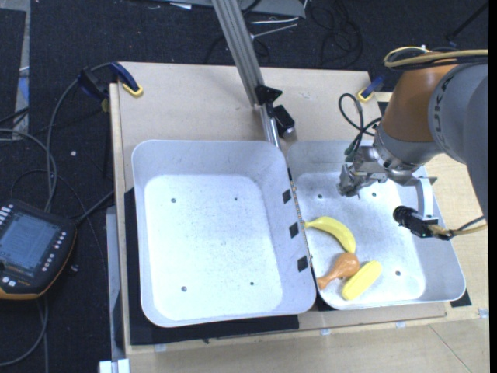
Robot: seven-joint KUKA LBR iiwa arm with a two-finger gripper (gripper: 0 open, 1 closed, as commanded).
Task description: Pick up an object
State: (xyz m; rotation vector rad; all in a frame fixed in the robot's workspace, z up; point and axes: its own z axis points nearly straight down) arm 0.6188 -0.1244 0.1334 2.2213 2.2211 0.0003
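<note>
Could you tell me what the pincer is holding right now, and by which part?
Nothing: the pincer hangs over bare bin floor, apart from the banana.

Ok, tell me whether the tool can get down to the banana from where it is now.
Probably yes. The tool hangs over the right bin, and the banana lies uncovered nearby on the bin floor, apart from the orange toy, with nothing between them.

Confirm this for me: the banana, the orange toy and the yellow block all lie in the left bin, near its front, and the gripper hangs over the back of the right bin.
Not quite. The camera view shows the banana, the orange toy and the yellow block in the right bin, near its front, not the left bin. The gripper does hang over the back of the right bin.
</note>
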